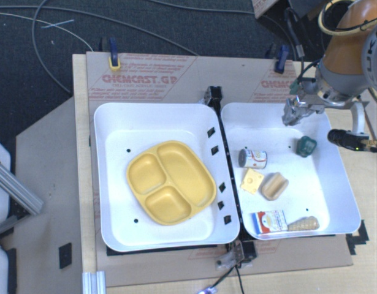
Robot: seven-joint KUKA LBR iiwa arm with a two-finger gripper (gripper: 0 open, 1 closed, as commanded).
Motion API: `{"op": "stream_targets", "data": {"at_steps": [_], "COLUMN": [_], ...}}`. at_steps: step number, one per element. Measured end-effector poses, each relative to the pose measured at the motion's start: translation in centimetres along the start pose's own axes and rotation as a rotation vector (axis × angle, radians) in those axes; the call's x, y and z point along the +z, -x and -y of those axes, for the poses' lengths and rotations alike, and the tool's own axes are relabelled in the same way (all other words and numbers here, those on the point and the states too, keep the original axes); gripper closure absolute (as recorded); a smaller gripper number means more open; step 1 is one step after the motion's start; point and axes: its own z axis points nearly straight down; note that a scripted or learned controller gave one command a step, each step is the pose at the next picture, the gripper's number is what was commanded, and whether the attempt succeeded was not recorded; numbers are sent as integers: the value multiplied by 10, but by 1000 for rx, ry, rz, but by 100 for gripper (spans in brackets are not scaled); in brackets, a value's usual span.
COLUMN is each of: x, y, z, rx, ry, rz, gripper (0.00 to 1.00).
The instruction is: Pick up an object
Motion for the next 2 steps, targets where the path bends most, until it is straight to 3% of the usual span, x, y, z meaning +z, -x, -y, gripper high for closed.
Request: {"op": "stream_targets", "data": {"at_steps": [1,2], "x": [-55,-45], "y": [0,-54], "z": [-2,5], "rx": [0,-2], "ry": [3,-6], "rz": [1,-2], "gripper": [100,100]}}
